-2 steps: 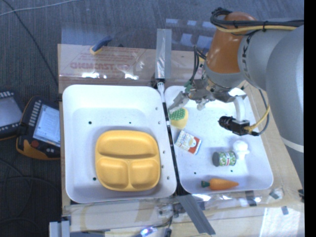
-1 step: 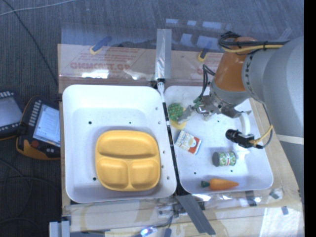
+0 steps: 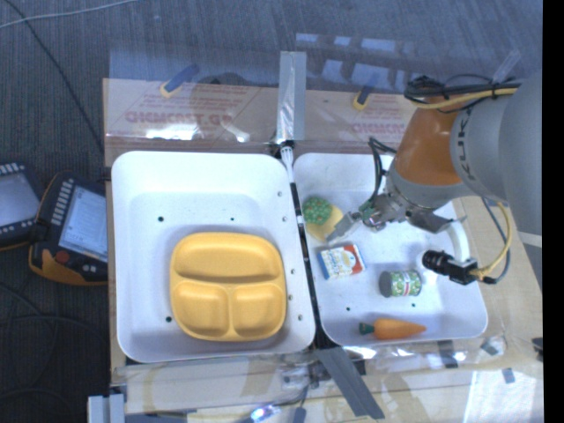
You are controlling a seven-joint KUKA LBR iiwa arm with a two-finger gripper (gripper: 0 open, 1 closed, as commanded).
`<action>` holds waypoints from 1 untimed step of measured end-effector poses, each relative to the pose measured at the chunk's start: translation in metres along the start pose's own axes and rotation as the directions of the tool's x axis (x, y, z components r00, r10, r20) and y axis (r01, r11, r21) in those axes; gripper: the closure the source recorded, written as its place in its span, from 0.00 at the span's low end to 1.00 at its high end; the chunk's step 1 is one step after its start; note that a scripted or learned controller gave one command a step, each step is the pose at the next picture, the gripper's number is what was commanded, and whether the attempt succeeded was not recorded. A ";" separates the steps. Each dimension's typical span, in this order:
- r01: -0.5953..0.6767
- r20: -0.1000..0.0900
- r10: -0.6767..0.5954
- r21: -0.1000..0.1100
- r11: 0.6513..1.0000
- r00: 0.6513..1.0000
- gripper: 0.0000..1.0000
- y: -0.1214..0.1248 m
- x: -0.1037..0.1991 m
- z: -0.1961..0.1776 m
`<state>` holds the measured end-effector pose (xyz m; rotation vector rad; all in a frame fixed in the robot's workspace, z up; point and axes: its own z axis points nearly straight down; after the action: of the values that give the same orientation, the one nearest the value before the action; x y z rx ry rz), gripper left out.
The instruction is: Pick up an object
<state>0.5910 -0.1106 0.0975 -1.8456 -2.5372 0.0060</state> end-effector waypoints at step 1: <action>-0.094 0.006 0.094 -0.017 0.995 0.996 0.00 -0.051 -0.051 0.007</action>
<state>0.5582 -0.1747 0.0902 -1.9720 -2.4598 -0.0082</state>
